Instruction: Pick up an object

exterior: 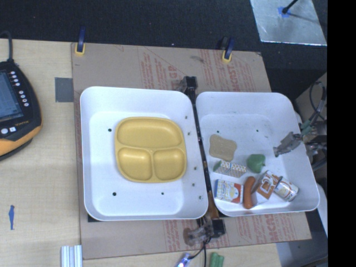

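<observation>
The right white bin (245, 104) holds several small items in its near half. There is a tan flat slice (222, 147), a green lump (256, 162) and a small patterned packet (232, 168). In front of them lie a white and blue carton (227, 191), a red-brown sausage (249, 192), a brown and white packet (267, 185) and a small can (286, 191). My gripper (285, 144) reaches in from the right edge, over the right side of this bin. It sits to the right of the green lump and apart from it.
The left white bin (94, 149) carries a yellow divided plate (150, 149). A black hinge strip (199, 149) runs between the bins. An orange and black pendant (14, 107) lies at the far left of the bench. Two clamps (80, 46) pin the cardboard at the back.
</observation>
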You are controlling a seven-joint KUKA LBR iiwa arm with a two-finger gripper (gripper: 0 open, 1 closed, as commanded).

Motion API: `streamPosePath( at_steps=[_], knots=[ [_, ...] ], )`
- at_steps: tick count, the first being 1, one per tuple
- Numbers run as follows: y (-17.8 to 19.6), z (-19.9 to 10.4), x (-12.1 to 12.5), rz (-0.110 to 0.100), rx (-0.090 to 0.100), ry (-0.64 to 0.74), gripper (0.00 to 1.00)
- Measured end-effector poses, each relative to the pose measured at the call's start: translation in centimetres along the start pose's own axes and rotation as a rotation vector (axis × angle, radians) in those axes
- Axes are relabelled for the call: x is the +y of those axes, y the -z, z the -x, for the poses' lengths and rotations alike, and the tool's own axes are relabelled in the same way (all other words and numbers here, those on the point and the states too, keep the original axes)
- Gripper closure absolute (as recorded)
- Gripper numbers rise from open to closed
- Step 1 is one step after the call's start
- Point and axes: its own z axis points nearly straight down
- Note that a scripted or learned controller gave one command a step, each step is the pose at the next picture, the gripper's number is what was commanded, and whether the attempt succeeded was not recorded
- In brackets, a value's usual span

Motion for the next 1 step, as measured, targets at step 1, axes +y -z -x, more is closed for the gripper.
streamPosePath(
  at_steps=[1],
  knots=[
    [-11.4, -3.51, 3.75, -0.002, -0.001, 0.002, 0.0]
  ],
)
